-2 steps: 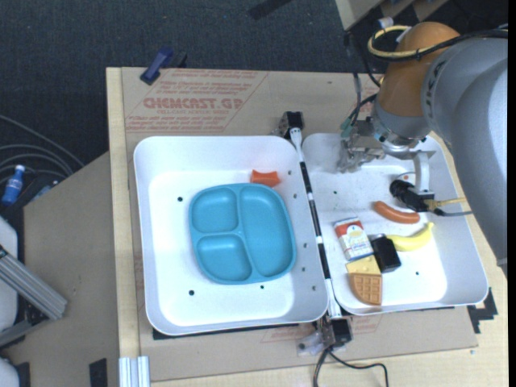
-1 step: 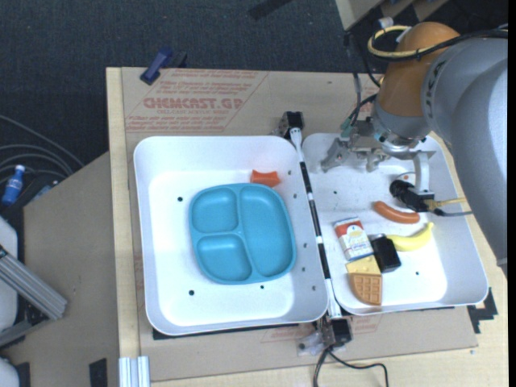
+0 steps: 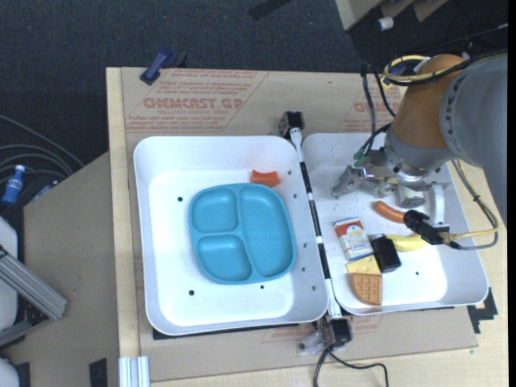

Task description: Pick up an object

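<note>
The gripper [image 3: 352,180] hangs low in the right bin [image 3: 459,285], near that bin's far left corner. Its metal fingers [image 3: 345,183] point toward the divider between the bins; whether they are apart or together I cannot tell, and nothing is seen between them. The grey arm [image 3: 476,107] with its orange band [image 3: 421,111] comes in over the far right corner of this bin.

Just beside the gripper, toward the middle of the right bin, lies a small orange sausage [image 3: 389,211]. A yellow banana [image 3: 409,243] lies close to the sausage on its near side, and a black block [image 3: 386,253] touches the banana's left end. A small red and white carton [image 3: 352,238] lies near the bin's left wall. A waffle [image 3: 365,283] lies at the near left corner, touching the black block.

In the left bin [image 3: 161,297] a blue divided plate [image 3: 241,233] lies in the middle. A small orange piece [image 3: 264,177] rests at the plate's far edge.

Both bins stand on the brown surface [image 3: 201,99].
</note>
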Robot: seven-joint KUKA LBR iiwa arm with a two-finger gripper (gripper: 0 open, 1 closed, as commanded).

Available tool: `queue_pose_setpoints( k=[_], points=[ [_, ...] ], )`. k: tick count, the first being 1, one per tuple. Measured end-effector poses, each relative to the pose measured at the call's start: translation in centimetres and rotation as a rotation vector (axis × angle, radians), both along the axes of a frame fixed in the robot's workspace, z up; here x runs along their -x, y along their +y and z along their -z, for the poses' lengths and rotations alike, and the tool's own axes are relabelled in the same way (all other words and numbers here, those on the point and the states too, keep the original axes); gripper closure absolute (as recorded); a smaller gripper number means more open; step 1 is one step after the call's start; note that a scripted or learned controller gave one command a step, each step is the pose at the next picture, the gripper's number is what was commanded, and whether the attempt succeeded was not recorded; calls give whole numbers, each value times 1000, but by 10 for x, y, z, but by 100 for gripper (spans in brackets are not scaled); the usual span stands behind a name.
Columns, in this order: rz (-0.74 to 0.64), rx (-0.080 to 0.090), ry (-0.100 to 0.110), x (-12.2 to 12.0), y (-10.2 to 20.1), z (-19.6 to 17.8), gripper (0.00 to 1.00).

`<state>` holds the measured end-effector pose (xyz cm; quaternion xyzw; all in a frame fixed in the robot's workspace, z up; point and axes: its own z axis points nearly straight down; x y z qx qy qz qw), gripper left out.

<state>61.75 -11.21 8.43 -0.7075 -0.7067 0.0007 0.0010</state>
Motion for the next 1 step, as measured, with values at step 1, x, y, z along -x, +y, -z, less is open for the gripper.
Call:
queue_pose_setpoints(
  k=[1],
  points=[
    [-2,0,-3,-49,22,-1,0]
  ],
)
